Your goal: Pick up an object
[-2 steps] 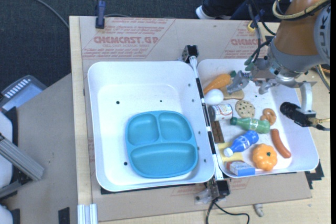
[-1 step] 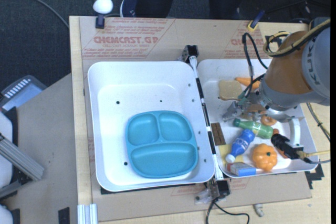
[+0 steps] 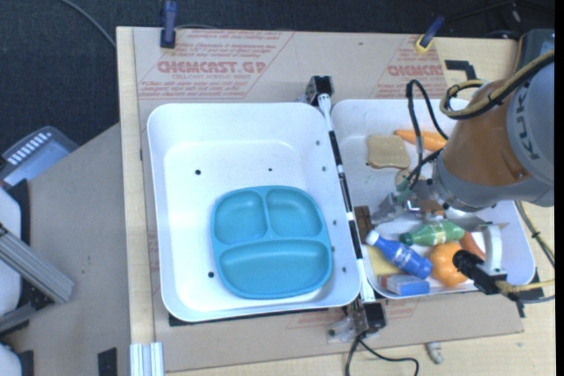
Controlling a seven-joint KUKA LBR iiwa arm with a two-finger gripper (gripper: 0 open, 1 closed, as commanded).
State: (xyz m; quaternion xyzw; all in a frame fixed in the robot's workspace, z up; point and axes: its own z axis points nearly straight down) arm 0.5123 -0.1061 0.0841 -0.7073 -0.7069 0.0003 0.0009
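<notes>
Blue bottle (image 3: 404, 256) lies just below the gripper (image 3: 394, 205)

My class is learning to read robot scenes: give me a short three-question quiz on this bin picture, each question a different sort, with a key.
1. True or false: the blue divided tray lies in the left bin.
2. Which bin is the arm reaching into? A) left B) right C) neither
3. Fill in: the green bottle lies just above the ____ bottle.

Key:
1. True.
2. B, the right bin, among the cluttered items.
3. Blue.
</notes>
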